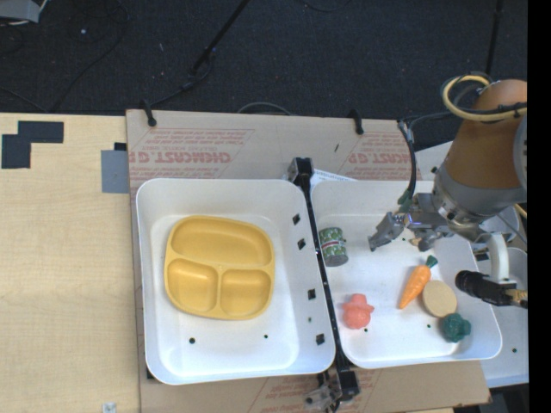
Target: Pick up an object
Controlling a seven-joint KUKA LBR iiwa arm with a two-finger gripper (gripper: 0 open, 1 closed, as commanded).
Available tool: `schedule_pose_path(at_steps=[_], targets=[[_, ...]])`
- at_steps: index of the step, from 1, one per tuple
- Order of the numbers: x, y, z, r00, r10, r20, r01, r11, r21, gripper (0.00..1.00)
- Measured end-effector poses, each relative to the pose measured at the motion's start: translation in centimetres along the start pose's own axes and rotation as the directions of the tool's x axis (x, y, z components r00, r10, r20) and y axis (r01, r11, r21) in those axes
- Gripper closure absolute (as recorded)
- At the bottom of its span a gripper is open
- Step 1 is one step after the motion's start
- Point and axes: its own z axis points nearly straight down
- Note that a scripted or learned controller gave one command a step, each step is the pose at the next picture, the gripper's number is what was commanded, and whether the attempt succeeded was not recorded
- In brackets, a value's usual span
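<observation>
The jaws (398, 228) hang parted and empty over the right bin (379, 351), near its back wall, placed to drop on one of the loose pieces: can (331, 246), carrot (416, 285) or pink toy (357, 311).

2 white bins (172, 351), 1 yellow plate (219, 267), 1 can (331, 246), 1 carrot (415, 286), 3 other toys (358, 311).

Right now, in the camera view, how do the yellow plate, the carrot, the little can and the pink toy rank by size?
1. Yellow divided plate, by far the largest.
2. Carrot, long but thin.
3. Small can and pink toy: they look about alike, so I will not rank them.
</observation>
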Motion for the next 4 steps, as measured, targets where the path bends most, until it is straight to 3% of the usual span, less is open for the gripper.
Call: schedule_pose_path(at_steps=[1,2,4], targets=[[0.0,0.3,-0.7,1.0,-0.002,0.002,0.002,1.0,-0.013,0.0],[-0.2,-0.1,5.7,1.0,-0.001,0.001,0.001,1.0,-0.008,0.0],[-0.4,-0.1,12.9,1.0,-0.001,0.001,0.001,1.0,-0.011,0.0]])
